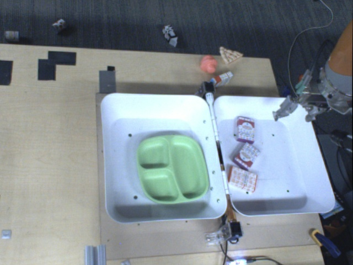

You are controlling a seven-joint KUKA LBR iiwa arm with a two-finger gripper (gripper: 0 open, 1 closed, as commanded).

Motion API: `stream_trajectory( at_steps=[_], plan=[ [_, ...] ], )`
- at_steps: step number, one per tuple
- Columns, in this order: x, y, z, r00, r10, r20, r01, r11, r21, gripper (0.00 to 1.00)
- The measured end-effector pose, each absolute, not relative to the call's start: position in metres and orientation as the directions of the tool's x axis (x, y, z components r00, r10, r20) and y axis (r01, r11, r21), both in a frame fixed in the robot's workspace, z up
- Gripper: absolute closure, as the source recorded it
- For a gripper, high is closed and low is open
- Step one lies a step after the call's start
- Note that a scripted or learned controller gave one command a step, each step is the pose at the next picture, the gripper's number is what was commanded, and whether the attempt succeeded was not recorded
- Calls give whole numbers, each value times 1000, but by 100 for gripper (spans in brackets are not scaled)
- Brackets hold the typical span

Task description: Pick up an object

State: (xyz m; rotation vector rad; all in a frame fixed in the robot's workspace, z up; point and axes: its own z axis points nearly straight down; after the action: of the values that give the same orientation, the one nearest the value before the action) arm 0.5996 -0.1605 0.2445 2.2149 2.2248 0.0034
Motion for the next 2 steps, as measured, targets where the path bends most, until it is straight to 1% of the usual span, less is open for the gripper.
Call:
stream_trajectory(
  at_steps=[1, 2],
  plan=[
    [529, -148, 116, -2, 1000, 1, 1000, 2, -1, 0],
    [490, -108, 87, -1, 1000, -3, 1000, 1, 11, 0]
  ],
)
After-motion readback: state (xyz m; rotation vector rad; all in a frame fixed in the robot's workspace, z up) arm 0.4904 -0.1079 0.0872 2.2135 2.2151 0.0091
